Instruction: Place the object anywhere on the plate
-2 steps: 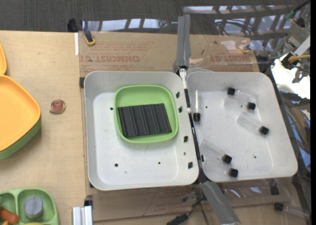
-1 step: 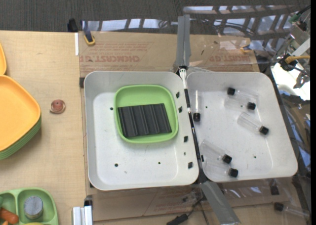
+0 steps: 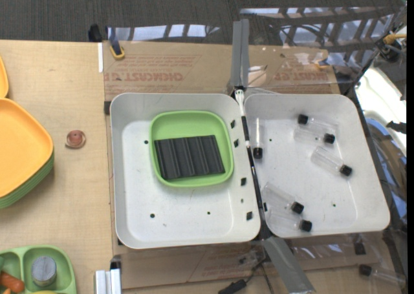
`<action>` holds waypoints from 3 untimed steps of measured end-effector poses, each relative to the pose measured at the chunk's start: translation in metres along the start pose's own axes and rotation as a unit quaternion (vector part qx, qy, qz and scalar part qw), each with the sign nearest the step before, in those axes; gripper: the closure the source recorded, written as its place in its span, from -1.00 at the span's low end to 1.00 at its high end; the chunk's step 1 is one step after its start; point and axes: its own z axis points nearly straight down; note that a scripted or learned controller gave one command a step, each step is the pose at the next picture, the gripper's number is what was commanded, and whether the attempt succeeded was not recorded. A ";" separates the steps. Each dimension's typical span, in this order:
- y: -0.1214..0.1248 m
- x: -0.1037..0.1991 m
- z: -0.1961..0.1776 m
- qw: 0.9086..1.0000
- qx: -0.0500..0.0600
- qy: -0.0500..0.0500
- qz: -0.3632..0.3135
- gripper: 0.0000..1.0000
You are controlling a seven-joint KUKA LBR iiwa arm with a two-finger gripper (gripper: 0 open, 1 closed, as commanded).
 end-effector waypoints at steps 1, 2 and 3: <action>0.002 0.005 0.005 0.999 0.000 0.000 0.054 -1.00; 0.003 0.007 -0.012 0.996 0.000 0.000 0.092 -1.00; 0.001 0.005 0.004 0.996 0.001 -0.001 0.093 -1.00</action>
